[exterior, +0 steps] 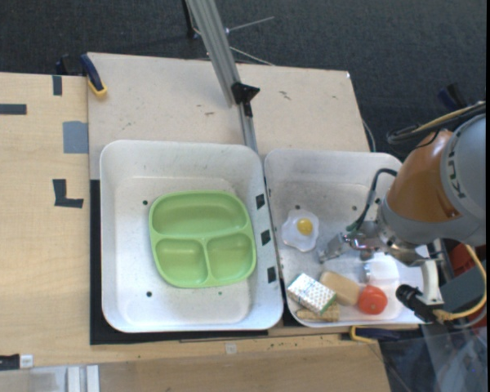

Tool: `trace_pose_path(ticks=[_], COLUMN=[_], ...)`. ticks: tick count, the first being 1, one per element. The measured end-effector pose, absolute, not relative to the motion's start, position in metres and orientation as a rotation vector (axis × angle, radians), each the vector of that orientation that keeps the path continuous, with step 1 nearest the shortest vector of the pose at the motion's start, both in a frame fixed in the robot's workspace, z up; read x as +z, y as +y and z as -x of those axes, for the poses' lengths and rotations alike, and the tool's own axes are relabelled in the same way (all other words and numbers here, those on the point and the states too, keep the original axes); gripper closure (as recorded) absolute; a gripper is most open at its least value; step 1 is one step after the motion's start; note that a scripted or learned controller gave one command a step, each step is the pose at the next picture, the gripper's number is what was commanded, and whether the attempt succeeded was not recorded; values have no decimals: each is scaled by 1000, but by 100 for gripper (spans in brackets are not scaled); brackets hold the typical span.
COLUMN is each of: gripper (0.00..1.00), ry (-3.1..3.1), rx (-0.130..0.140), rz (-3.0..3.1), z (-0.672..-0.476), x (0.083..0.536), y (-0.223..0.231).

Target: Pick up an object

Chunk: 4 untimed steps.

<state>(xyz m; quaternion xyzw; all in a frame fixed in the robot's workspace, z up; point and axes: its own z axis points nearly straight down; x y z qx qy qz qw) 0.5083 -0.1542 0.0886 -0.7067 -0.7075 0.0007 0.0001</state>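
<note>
Bins: two white, side by side on counter; left bin, right bin.
Green tray: one, in left bin, well left of end effector.
Right-bin items: one fried egg just left of end effector; one printed box, one tan block, one red ball just below.
Arm: bent over right bin, end effector low.
Grip: cannot tell.
</note>
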Motion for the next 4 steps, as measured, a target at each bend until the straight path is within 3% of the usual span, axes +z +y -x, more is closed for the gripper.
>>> trace_pose_path(ticks=[1,3,4], gripper=[100,100,100], ry=[-2222,-2227,-2225], rx=[2,-3,-1], rz=[2219,2221,2221], z=[-508,-515,-516], x=[99,200,227], y=[-154,-146,-146])
